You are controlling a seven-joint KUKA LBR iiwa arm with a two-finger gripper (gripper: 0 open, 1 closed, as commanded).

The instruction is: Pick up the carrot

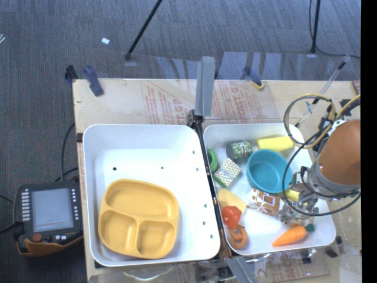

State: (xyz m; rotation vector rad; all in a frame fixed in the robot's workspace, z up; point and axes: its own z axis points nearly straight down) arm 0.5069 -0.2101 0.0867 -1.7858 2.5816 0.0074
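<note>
The carrot (291, 236), orange with a small green top, lies flat in the front right corner of the right bin (323, 236), its tip pointing left. My gripper (298, 209) hangs just above and behind the carrot, below the grey wrist and orange band (344, 152). Cables around the wrist hide much of the gripper. Nothing shows between the gripper and the carrot but a small gap.
The right bin also holds a blue bowl (268, 171), a yellow block (275, 143), a green can (240, 150), a patterned box (227, 172), a snack pack (263, 201), a red tomato (231, 216) and a pretzel (238, 236). A yellow divided plate (138, 219) lies in the left bin (141, 140).
</note>
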